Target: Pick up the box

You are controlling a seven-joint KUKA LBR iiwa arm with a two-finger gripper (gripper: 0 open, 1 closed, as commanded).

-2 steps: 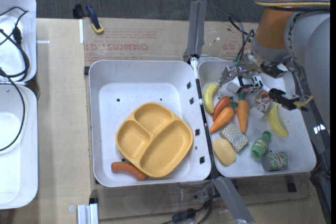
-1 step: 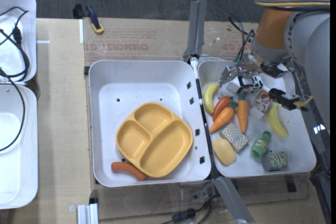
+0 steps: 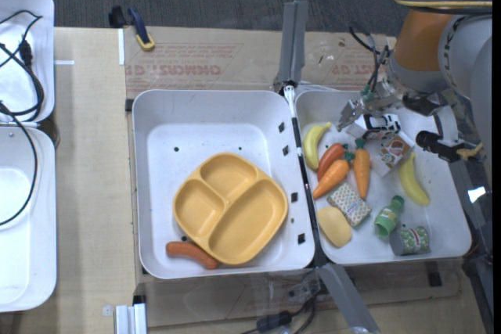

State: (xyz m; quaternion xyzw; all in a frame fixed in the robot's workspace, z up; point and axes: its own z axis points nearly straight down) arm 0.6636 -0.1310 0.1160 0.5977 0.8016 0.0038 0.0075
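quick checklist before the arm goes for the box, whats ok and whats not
1. Box in view in the right bin: ok.
2. Gripper above the right bin, near the box: ok.
3. Box between the fingers: not ok, it lies apart on the bin floor.
4. Fingers open or shut: cannot tell.
5. Room around the box: not ok, a carrot and a banana lie close on either side.

Mirrored, unreadable red print on cardboard (image 3: 205, 59)
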